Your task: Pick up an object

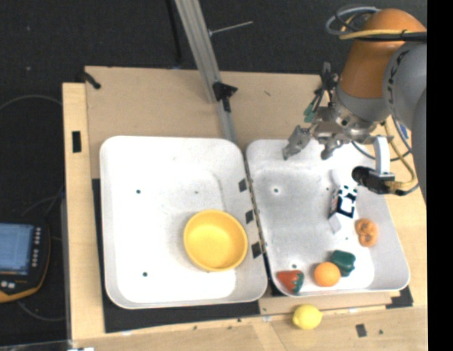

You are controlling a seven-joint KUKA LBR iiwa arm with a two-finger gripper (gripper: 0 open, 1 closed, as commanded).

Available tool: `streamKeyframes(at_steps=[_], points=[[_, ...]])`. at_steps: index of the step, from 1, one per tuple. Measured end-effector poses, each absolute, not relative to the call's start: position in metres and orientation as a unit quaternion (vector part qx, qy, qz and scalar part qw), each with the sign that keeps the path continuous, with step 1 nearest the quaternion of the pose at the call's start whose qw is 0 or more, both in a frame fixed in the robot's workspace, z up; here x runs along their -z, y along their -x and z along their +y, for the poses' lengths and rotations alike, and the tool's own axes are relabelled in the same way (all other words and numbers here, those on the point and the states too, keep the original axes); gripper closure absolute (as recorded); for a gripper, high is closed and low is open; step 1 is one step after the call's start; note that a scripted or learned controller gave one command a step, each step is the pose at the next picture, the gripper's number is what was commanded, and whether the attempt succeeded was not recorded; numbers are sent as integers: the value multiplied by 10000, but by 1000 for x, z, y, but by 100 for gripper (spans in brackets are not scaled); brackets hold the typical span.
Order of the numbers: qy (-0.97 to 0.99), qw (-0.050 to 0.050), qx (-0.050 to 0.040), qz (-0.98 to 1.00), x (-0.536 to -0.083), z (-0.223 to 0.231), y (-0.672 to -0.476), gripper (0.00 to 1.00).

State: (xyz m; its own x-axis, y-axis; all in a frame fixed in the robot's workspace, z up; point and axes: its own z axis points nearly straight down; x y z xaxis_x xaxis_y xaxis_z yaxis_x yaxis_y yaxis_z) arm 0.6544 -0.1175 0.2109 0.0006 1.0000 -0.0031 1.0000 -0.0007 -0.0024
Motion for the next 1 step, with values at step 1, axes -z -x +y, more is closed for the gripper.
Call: streamKeyframes(at_steps=[1], points=[[-7079, 0, 24, 7063, -162, -124, -662, 0]])
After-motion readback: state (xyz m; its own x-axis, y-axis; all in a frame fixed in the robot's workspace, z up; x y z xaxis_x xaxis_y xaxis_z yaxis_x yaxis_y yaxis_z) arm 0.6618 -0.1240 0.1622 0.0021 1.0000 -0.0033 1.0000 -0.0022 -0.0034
